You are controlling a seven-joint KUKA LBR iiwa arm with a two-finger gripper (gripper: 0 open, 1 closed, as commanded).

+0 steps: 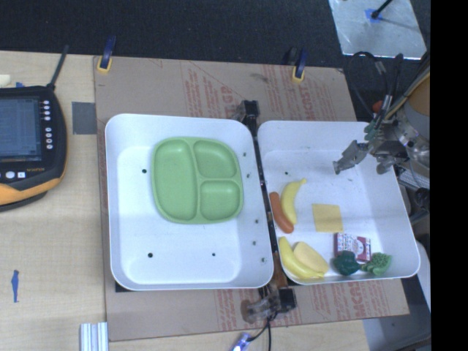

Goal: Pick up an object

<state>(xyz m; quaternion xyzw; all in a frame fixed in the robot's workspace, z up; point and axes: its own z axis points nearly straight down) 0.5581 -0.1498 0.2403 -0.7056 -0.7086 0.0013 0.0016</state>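
Cardboard sheeting clamped over a pale wooden desk (44, 269) carries two white bins, and a teach pendant (25, 148) lies at the desk's left edge. A green divided plate (196, 179) sits in the left bin (124, 262). The right bin (322, 141) holds the candidates: a banana (292, 199) beside a sausage (280, 212), a yellow block (327, 217), a second banana (301, 260), a small carton (352, 243) and broccoli (377, 263), all toward the bin's near edge. The tool (363, 158) is seen above the bin's far right corner with nothing held; whether it is spread cannot be told. The approach step is judged to be in hand: an object must next be chosen, and the tool brought over it and lowered.
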